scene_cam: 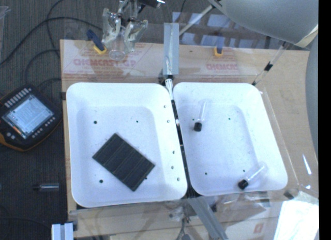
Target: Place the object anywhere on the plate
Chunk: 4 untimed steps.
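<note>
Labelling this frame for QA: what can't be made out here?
- Claw: see-through fingers blur into the cables behind; open or shut is unclear.
- Arm: cut off by the top and right edges.
- Tubes and: too small to read contents.
- Dark plate: surface detail too fine.

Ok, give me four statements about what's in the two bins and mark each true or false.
1. The dark plate lies in the left bin. True.
2. Two capped tubes lie in the right bin. True: one tube near its upper left, the other tube near its lower right corner.
3. A tube rests on the plate. False: both are in the other bin.
4. The two tubes touch each other. False: they lie well apart.
</note>
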### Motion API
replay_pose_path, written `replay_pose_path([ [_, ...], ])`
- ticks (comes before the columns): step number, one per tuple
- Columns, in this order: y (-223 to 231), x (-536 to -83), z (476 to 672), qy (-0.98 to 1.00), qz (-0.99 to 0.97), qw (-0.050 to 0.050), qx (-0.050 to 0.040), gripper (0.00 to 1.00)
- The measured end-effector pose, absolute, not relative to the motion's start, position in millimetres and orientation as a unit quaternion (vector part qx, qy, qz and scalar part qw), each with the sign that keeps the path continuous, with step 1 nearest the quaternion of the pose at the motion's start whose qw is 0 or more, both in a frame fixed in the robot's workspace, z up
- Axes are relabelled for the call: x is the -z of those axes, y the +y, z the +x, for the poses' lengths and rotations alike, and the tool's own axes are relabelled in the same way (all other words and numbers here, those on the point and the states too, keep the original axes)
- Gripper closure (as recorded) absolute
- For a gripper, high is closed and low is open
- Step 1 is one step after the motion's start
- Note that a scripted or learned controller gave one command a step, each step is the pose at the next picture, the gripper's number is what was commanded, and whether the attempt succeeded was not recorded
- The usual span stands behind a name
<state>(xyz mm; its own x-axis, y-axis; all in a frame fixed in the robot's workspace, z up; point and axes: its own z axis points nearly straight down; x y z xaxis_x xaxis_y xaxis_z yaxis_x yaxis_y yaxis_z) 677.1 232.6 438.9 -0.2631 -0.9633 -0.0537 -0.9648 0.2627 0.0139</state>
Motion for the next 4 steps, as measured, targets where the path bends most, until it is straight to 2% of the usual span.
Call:
replay_pose_path([
  [4, 235, -470, 683.9, 0.798, -0.601, 0.027, -0.0340, 1.00],
])
